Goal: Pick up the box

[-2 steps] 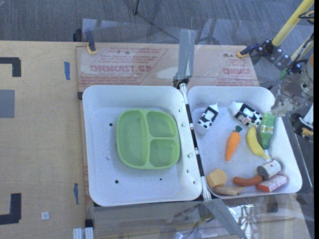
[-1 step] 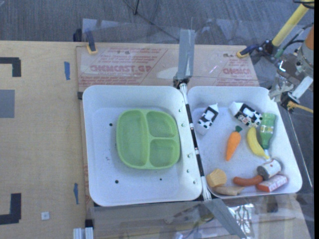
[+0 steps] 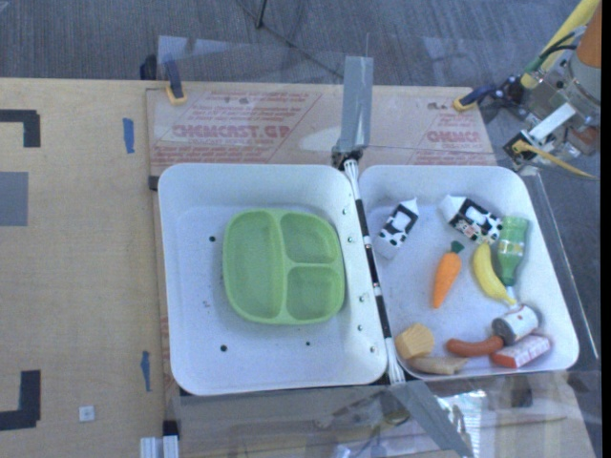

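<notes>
A small red and white box (image 3: 523, 351) lies flat in the front right corner of the right bin (image 3: 549, 219), beside a small can (image 3: 515, 323). Two black-and-white cow-patterned cartons are in the same bin, one (image 3: 397, 227) near the left wall and one (image 3: 474, 220) toward the back. My gripper (image 3: 546, 127) is at the upper right, outside the bin and beyond its back right corner, far from the box. Yellow cables run around the arm (image 3: 584, 55) there.
The right bin also holds a carrot (image 3: 445, 277), a banana (image 3: 490, 274), a green bottle (image 3: 510, 246), a sausage (image 3: 473, 345) and bread pieces (image 3: 416, 342). A green divided plate (image 3: 284, 266) lies in the left bin (image 3: 181, 284).
</notes>
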